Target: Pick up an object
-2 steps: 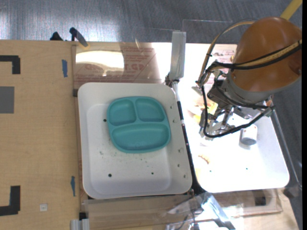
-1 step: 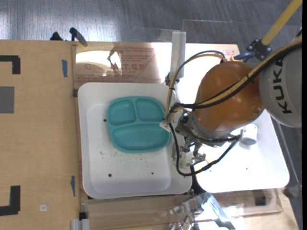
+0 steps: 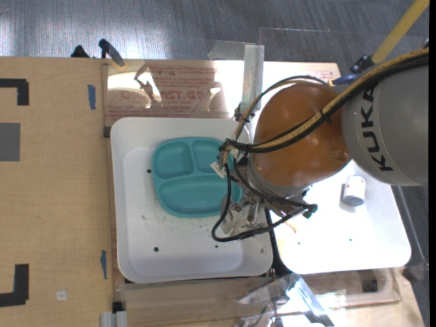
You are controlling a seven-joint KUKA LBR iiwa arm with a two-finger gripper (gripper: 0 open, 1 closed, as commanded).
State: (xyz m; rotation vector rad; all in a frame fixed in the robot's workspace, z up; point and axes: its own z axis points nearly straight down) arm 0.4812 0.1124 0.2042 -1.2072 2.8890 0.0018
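Note:
A teal divided plate lies in the left white bin, toward its upper middle. The arm's orange wrist band hangs over the seam between the two bins and covers the plate's right edge. My gripper points down just below and right of the plate, near the left bin's right wall, wrapped in black cables. A small white cylinder sits in the right bin, partly under the arm.
Brown cardboard covers the bench left of the bins. A shiny plastic-wrapped sheet lies behind the left bin. Dark specks dot the left bin's floor. Clear plastic pieces lie at the front edge.

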